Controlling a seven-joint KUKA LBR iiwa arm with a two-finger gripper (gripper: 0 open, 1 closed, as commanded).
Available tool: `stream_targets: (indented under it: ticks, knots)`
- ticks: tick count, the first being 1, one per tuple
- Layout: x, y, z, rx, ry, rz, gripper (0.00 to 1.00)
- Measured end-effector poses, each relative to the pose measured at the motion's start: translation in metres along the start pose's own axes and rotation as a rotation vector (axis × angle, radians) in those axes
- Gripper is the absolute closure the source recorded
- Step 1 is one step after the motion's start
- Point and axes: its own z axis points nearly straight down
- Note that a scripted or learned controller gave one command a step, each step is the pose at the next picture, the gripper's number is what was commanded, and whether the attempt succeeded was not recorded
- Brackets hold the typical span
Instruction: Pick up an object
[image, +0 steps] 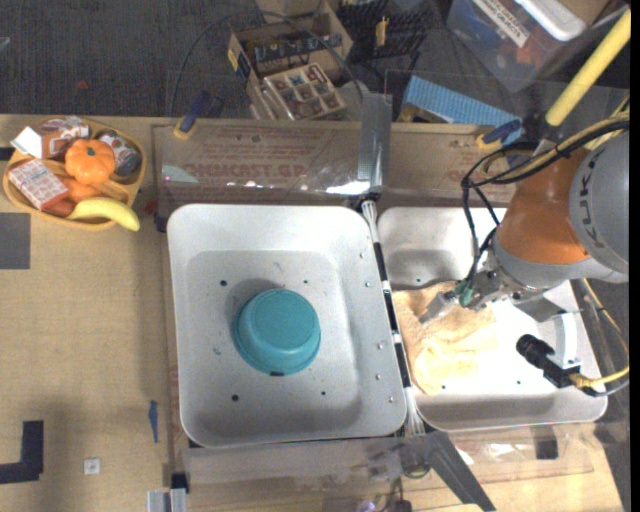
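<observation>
An upturned teal bowl (278, 330) sits in the middle of the left bin (200, 260). A pale tan cloth (450, 345) lies crumpled across the floor of the right bin (430, 245). My gripper (462, 297) is low in the right bin, at the cloth's upper edge, with the grey arm and its orange band (540, 225) rising to the right. The wrist hides the spot where the gripper meets the cloth, so I cannot tell whether it has hold of any of it.
A dish of toy food (70, 175) with a banana and an orange pumpkin stands on the bench at the far left. Clear plastic sheeting (270, 165) lies behind the bins. Boxes and clutter sit beyond the bench's back edge.
</observation>
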Motion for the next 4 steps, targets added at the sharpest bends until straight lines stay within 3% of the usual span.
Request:
stream_targets:
  ticks: [1, 2, 3, 4]
  knots:
    - [-0.003, 0.009, 0.011, 0.008, 0.003, 0.134, 0.0]
    - [-0.003, 0.011, 0.0, 0.002, 0.002, 0.133, 1.0]
    - [0.023, 0.053, -0.082, 0.014, 0.009, -0.307, 1.0]
    - [-0.001, 0.099, -0.179, 0.015, 0.005, -0.008, 1.0]
